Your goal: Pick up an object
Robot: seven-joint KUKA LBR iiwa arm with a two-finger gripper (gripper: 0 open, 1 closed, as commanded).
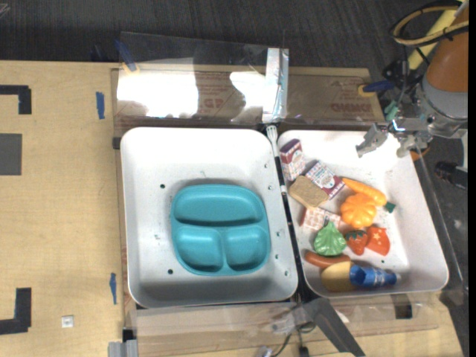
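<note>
Two shallow white bins sit side by side on a bench. The left bin (pixel 141 199) holds one teal divided tray (pixel 220 227) with three compartments, lying flat in the middle, likely kept as a drop-off spot.

The right bin (pixel 428 236) holds a loose heap of toy food, presumably tipped in as picking stock. Counted left to right: one small carton (pixel 291 157) near the far left corner, one slice of bread (pixel 308 193), one sausage (pixel 325 259), one green leafy piece (pixel 329 240), one potato (pixel 336 276), one carrot (pixel 364 189), one orange pumpkin (pixel 358 210), one blue bottle (pixel 373 277), one strawberry (pixel 378 240).

The gripper (pixel 387 141) hovers over the bin's far right corner, jaws apart, holding nothing, well apart from the heap.
</note>
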